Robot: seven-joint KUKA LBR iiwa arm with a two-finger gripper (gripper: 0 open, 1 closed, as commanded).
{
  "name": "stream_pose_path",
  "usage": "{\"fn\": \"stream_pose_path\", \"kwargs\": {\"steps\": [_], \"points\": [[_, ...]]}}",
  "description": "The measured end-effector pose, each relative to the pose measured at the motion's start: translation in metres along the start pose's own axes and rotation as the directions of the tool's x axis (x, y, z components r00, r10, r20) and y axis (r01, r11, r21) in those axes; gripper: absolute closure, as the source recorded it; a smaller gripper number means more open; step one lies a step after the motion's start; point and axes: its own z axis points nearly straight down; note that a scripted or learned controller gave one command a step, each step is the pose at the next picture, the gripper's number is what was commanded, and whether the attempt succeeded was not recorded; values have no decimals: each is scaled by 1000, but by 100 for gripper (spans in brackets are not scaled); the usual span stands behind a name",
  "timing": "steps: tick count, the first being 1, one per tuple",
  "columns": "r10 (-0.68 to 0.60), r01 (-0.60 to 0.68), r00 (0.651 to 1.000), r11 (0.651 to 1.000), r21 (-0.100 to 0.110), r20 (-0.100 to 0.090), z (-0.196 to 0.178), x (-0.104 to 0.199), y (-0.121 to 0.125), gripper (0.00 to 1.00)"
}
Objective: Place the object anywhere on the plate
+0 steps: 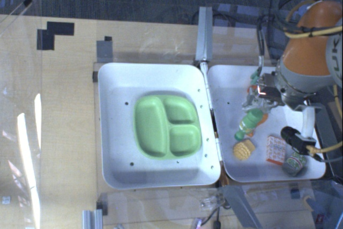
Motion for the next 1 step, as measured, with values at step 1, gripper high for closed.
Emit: {"fn": "stream_pose_path", "kwargs": {"steps": [1], "points": [[-121,121,993,993,0,-1,52,87,-2,100]]}}
